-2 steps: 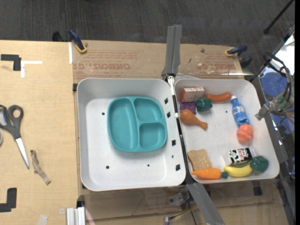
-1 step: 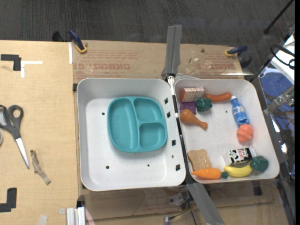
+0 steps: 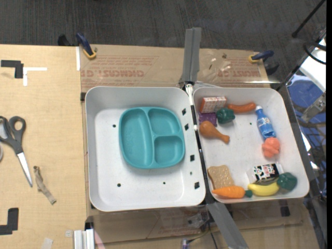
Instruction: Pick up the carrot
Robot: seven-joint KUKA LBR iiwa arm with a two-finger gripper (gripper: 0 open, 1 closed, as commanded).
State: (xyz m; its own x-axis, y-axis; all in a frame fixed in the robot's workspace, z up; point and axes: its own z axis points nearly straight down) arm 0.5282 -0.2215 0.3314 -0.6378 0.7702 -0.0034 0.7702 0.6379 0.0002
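two white bins are sitting side by side on the bench; the left bin [image 3: 98, 154] is holding a teal divided plate [image 3: 153, 137], the right bin [image 3: 290, 123] is holding the toy food.

item: carrot [image 3: 228, 192]. it is lying flat in the right bin's near-left corner, close against the near wall. its long axis is running almost left to right along that wall, thick end pointing right, taper pointing left toward the divider between the bins.

neighbours: a bread slice [image 3: 222, 176] is lying just behind it, touching or nearly so. a banana [image 3: 263, 189] is lying just beside its thick end, in line with it. a black-and-white carton [image 3: 265, 171] and a dark green piece [image 3: 286, 180] are sitting further right.

look-alike: a second long orange piece [image 3: 242, 107] is lying at the far side of the same bin, beside a green vegetable [image 3: 225, 115]; it is well apart from the carrot.

also in the bin: a drumstick [image 3: 213, 132], a blue bottle [image 3: 263, 123], a peach [image 3: 271, 147], a pink box [image 3: 213, 104].

judgement: the arm is entering from the right, so the carrot is lying across the bin from it, at the bin's opposite side. a grip is likely needing to close across the short width, front to back, where the wall and the bread are leaving little room.
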